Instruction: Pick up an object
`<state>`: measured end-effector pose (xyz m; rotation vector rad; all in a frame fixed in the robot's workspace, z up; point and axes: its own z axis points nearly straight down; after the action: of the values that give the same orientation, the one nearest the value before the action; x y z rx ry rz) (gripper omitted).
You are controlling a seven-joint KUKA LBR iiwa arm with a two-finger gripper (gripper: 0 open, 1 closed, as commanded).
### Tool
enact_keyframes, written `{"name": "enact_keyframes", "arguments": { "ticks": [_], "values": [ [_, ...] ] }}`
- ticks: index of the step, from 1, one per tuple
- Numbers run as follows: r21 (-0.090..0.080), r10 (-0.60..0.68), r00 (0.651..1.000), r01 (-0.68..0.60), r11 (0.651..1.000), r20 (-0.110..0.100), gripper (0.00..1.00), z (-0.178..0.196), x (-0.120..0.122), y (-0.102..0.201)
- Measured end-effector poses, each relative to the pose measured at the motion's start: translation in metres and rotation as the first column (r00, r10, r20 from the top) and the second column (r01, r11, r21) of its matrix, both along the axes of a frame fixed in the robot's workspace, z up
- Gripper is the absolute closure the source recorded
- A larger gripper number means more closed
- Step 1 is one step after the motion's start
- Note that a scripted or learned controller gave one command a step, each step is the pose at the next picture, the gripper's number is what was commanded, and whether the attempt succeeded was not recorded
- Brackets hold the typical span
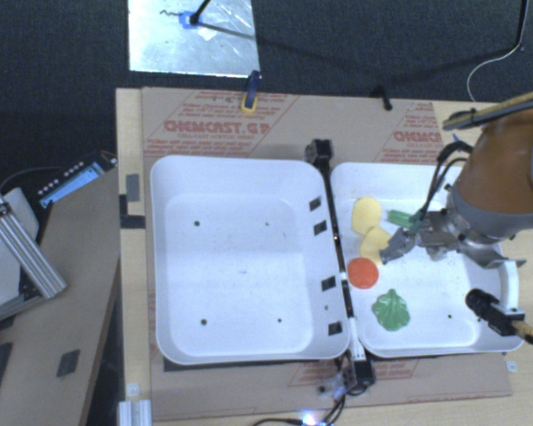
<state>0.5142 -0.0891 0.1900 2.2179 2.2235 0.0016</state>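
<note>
Now, camera view: right bin [444,340] holding yellow pieces [368,216], orange disc [363,272] at six o'clock of them, green lump [392,310] lower. Gripper [396,243] beside yellow (jaw state impossible to tell). Best: descend squarely, centred over one piece.

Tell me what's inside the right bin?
Inside the right bin: a yellow toy, an orange ball, a green leafy toy. The arm hides part of the floor.
</note>
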Motion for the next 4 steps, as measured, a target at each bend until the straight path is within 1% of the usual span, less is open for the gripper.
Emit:
{"name": "enact_keyframes", "arguments": {
  "ticks": [1, 2, 3, 4],
  "values": [
    [0.001, -0.002, 1.000, 0.002, 1.000, -0.002, 0.00, -0.110, 0.008, -0.001],
    [0.001, 0.001, 1.000, -0.001, 1.000, 0.006, 1.00, -0.093, 0.011, -0.001],
    [-0.001, 0.001, 1.000, -0.001, 1.000, 0.002, 1.00, -0.104, 0.018, 0.001],
    [-0.001, 0.003, 1.000, -0.003, 1.000, 0.006, 1.00, -0.103, 0.061, 0.003]
  ]
}}
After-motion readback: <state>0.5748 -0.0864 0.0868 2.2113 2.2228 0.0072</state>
